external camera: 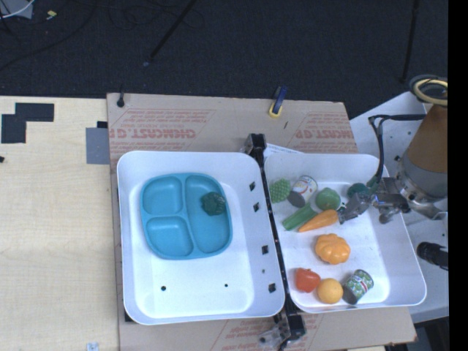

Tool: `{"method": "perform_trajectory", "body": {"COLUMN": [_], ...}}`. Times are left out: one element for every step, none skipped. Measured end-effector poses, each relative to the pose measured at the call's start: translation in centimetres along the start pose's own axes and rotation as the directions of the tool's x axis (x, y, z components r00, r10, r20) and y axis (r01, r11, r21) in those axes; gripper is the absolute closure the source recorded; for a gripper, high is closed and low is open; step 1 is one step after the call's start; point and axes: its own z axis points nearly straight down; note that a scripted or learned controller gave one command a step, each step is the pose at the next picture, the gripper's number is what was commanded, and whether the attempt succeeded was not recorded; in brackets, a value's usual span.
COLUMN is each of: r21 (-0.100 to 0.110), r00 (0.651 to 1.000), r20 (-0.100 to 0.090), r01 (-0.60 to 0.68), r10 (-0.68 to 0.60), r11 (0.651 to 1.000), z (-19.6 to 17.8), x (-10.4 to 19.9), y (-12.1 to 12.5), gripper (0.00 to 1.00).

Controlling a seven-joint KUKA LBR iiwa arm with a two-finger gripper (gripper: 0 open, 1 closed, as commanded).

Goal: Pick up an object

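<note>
My gripper (370, 210) hangs low over the right bin (398, 269), near its right side. Its two dark fingers are spread with bare bin floor between them, so it is open and holds nothing. The left fingertip (351, 210) is just right of an orange carrot (319, 221). Beside the carrot lie a green cucumber (297, 218), a green round fruit (327, 198), a small tin (301, 190) and a green knobbly ball (280, 190). An orange pumpkin (333, 248) sits in front of the gripper. A small teal thing (358, 190) shows just behind the gripper.
At the right bin's front lie a red tomato (307, 279), an orange (330, 291) and a striped can (358, 285). The left bin (190, 291) holds a blue divided plate (164, 232) with a dark green broccoli (213, 203) on it. Cables hang at the far right.
</note>
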Motion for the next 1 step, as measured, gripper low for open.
{"method": "perform_trajectory", "body": {"r21": [-0.014], "r00": [1.0], "r20": [0.003], "r01": [0.002], "r10": [-0.002], "r11": [1.0], "z": [-0.76], "x": [-0.03], "y": [0.28], "gripper": [0.0]}}
